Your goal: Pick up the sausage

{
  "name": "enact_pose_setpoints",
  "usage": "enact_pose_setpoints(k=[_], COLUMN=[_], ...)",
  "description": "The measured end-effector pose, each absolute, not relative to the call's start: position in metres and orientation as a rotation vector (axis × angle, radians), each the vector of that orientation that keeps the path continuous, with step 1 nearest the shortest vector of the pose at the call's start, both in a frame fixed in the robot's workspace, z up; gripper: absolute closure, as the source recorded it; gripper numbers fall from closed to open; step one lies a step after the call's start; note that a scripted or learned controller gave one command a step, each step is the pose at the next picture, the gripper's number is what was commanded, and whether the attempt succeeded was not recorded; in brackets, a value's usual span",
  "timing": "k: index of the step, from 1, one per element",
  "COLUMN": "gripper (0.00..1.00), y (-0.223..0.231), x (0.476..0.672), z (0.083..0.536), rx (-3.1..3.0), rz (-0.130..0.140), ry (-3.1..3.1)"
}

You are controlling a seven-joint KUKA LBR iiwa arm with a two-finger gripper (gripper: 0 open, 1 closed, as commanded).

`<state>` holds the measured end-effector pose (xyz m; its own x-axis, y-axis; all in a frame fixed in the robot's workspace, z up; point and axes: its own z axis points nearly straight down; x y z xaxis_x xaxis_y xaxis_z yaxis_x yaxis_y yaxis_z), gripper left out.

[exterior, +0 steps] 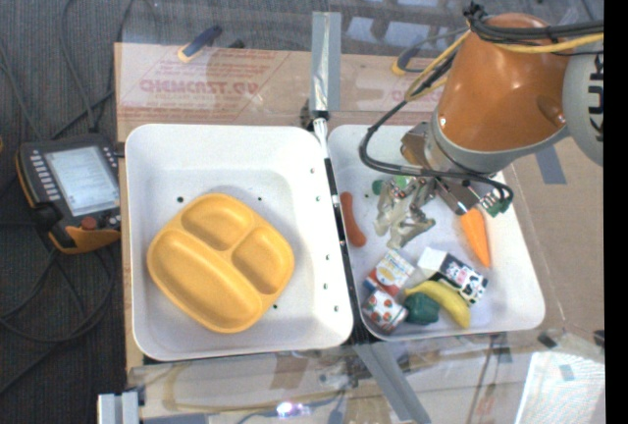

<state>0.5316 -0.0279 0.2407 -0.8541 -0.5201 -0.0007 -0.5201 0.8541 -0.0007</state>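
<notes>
The sausage [352, 219] lies in the right bin [525, 299], close against that bin's left wall, its long axis running nearly from the far side toward the near side with the near end swung a little to the right; it is reddish-orange and rests flat, clear of the other items; the arm [500, 93] reaches in from the right, its orange band bulking large above the right bin and its grey wrist pointing steeply down; the gripper [404, 219] hangs over the middle of the right bin, just right of the sausage and apart from it, its pale fingers [391, 208] spread with a visible gap and nothing between them; a carrot [476, 236] lies to the right of the gripper, and nearer the front sit a banana [444, 301], a dark green piece [423, 309], and some small printed packages [461, 277] whose labels are too small to read; the left bin [147, 157] carries a yellow divided tray [222, 260]; the wrist hides part of the right bin's far side.
</notes>
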Motion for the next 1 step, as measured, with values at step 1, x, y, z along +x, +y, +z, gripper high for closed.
enact_pose_setpoints(k=[1], gripper=[1.00], y=[-0.0125], x=[0.4975], z=[0.2112], rx=[-1.238], rz=[0.000], ry=[2.888])
